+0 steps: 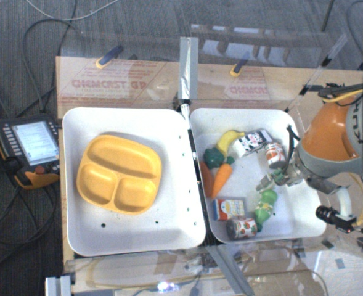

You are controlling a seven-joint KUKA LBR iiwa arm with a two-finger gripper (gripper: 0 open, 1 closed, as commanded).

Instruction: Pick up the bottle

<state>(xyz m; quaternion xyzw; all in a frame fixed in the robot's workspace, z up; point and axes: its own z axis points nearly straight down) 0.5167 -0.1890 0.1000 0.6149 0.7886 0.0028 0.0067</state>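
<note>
— Nearest the lens, what lies at the front of the right bin (304,224)?

— 1 small tin can (241,228) on its side, and just behind it a red juice carton (229,208). Right of the carton lies the green bottle (264,206), tilted, its lower end close to the can.

— And the gripper (276,179)?

— Just above the bottle's top end, low over the bin. How far its claw is spread cannot be told, and nothing shows held in it.

— What crowds the bottle?

— Beyond it: a carrot (220,177), a dark green vegetable (214,158), a banana (229,140), a black-and-white carton (251,143) and a red-and-white can (275,155). Left of it, in the other bin (89,236), sits 1 yellow divided tray (119,173).
</note>
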